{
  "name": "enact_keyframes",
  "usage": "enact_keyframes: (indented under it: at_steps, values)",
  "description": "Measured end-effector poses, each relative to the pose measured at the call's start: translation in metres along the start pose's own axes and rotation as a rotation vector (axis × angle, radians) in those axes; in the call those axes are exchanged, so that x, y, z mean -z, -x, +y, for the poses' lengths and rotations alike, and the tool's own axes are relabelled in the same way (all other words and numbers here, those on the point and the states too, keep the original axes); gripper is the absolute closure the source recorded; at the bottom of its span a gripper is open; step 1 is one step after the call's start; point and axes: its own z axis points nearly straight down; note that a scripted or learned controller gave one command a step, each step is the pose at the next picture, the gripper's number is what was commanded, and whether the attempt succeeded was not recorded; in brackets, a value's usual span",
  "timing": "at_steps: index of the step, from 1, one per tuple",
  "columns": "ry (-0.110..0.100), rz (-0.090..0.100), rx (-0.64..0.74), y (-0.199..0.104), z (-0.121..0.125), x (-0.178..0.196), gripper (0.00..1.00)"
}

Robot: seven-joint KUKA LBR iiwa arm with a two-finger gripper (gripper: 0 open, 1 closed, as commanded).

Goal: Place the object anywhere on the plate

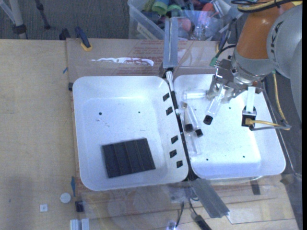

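Note:
A black ribbed plate [128, 157] lies flat in the front part of the left bin [91, 104]. My gripper [218, 96] hangs over the back middle of the right bin [249, 152], far from the plate. A clear tube with a black end [209, 114] slants down and to the left from under the gripper; whether it is gripped I cannot tell. Two similar clear pieces with black ends [190, 120] [197, 132] lie by the right bin's left wall. Another clear piece [193, 95] lies near its back wall.
A black divider with clips [173, 123] runs between the bins. A white connector with a yellow cable [249, 114] hangs from the wrist over the right bin. A tub of colourful toys [192, 8] stands behind the bins. Bare bench lies to the left.

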Motion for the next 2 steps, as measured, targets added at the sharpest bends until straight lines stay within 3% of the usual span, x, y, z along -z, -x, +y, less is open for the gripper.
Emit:
enact_keyframes:
  at_steps: [1, 2]
  values:
    - [0.006, 0.002, 0.4, -0.059, 0.019, -0.005, 1.0]
    - [0.007, 0.001, 0.583, -0.103, 0.006, 0.085, 1.0]
